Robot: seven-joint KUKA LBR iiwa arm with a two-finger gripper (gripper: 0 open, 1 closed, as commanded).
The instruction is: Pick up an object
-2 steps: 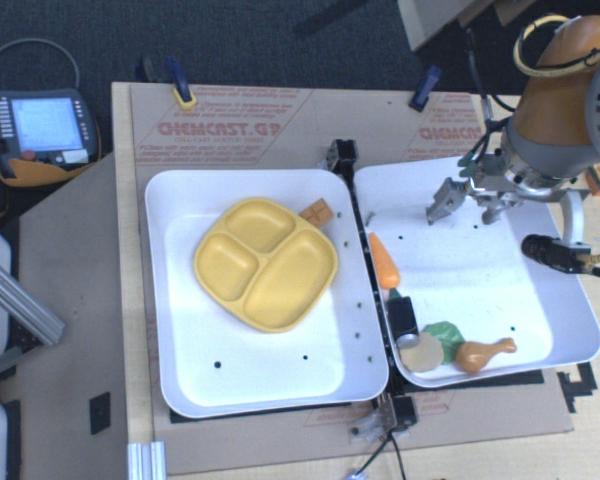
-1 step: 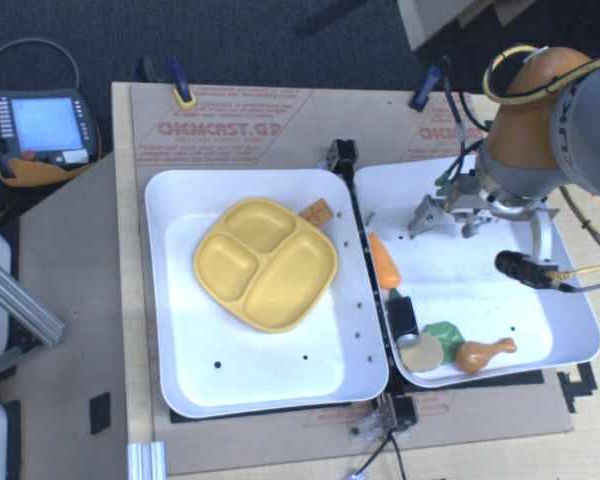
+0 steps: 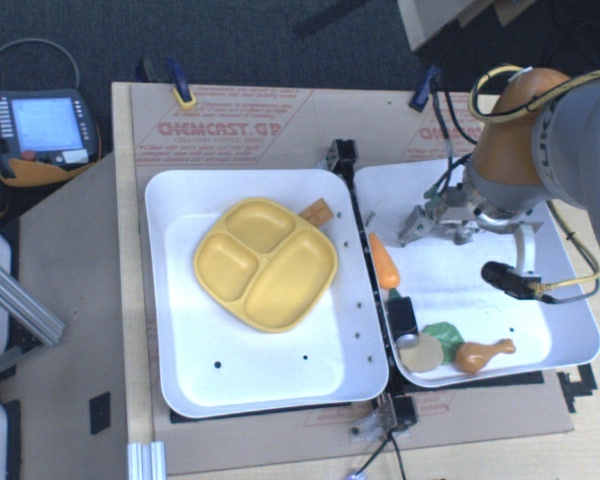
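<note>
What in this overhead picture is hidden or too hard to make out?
- Small brown block: the yellow divided plastic tray covers part of it in the camera view.
- Green toy piece: tucked behind the round beige piece; shape unclear.
- Grey arm's two-finger gripper: too small and dim to read.

Red block lettering reading "CHEMCAST GP" runs across the brown paper-faced board [image 3: 230,118] beneath the two white bins, with a smaller red line above it too fine to read. A fainter repeat of the red print shows on the board's right part, partly covered and not legible. The lit screen of the handheld pendant [image 3: 45,128] at left carries no readable characters.
</note>
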